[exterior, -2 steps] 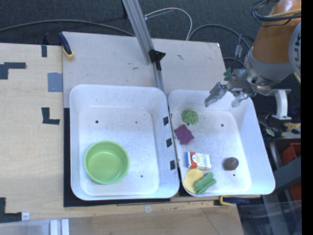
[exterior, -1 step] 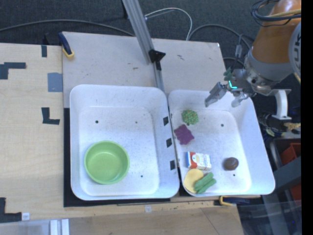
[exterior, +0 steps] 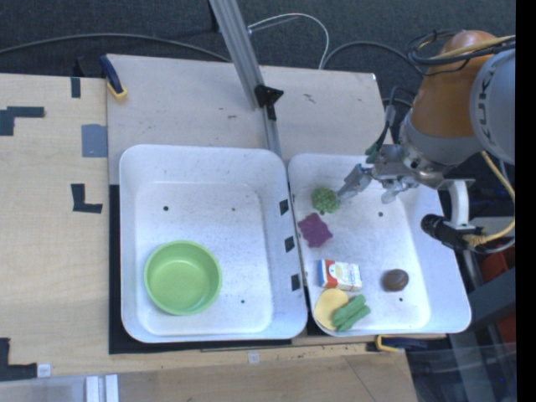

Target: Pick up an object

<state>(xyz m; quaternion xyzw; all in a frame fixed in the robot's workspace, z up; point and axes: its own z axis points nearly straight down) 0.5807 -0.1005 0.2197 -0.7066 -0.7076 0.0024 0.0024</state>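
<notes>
We hang our arm above the right bin, where the broccoli sits near the back wall. Our pincer hangs spread and holds nothing, just beside it, so we judge the approach underway; next we must shift left, descend and clamp.

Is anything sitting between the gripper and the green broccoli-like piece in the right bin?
Nothing visible does. The gripper hangs just right of the green broccoli-like piece, with bare bin floor between them. The purple piece lies below it, off that path.
</notes>
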